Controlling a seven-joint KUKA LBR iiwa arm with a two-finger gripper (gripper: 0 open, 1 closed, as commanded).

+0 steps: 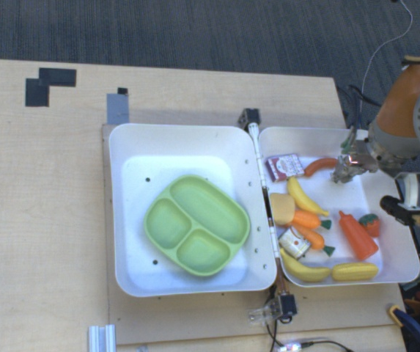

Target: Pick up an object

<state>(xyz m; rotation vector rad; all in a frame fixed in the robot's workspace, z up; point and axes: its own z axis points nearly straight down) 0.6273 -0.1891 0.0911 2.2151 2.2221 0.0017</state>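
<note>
The hand (344, 169) sits low over the right bin (400, 273), right by an orange sausage-shaped toy (318, 166). Can't tell whether it has a grip on anything (too small and blurry). Bananas (305, 196), carrots (308, 219) and a red bottle (358, 235) are piled nearby. The left bin (133, 152) holds a green divided plate (197, 225).
</note>
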